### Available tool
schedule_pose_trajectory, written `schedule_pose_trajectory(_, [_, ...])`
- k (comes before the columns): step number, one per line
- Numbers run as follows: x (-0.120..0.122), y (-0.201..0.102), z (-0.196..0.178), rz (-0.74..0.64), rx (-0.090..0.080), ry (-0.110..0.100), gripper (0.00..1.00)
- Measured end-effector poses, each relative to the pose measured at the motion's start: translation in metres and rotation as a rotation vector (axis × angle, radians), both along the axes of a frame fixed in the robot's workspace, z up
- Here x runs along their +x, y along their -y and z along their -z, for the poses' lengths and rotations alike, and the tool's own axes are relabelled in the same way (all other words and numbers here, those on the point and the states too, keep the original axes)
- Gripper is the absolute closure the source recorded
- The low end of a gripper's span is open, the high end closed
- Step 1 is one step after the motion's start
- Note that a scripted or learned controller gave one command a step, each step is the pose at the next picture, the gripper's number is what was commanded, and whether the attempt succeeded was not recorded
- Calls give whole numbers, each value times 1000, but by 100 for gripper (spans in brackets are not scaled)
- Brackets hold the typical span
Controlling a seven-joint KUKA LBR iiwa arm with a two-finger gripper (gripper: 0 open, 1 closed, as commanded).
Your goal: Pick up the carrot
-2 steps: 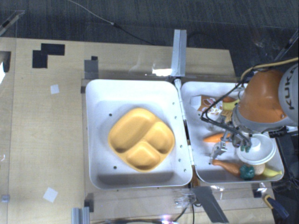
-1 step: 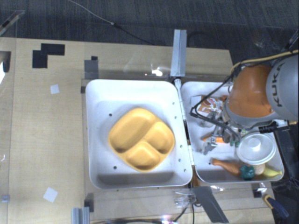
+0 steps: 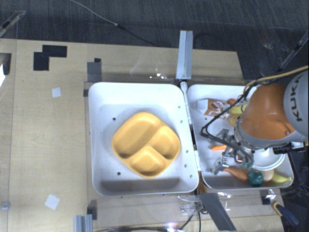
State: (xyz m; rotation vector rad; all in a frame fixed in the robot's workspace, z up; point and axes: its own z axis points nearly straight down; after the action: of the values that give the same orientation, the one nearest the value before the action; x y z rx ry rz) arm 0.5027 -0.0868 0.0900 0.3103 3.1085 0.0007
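Observation:
The carrot (image 3: 238,173) lies near the front wall of the right bin (image 3: 195,111), orange, with a green top (image 3: 255,178) pointing right. My gripper (image 3: 227,159) hangs low just above and to the left of the carrot's thin end, close to it. The arm's orange band and grey wrist (image 3: 265,117) cover the middle of the right bin and hide what is beneath them. I see nothing lifted off the bin floor.
A yellow three-part plate (image 3: 146,143) sits in the left bin (image 3: 96,129). The right bin also holds a snack packet (image 3: 212,106) at the back, a small orange piece (image 3: 217,148), a white bowl (image 3: 268,162) and a banana (image 3: 281,179) at the front right.

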Motion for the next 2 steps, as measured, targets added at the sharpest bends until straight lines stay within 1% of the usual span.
schedule_pose_trajectory(1, [26, -3, 1, -90, -1, -8, 0])
schedule_pose_trajectory(2, [30, -4, -13, -94, -2, 6, 100])
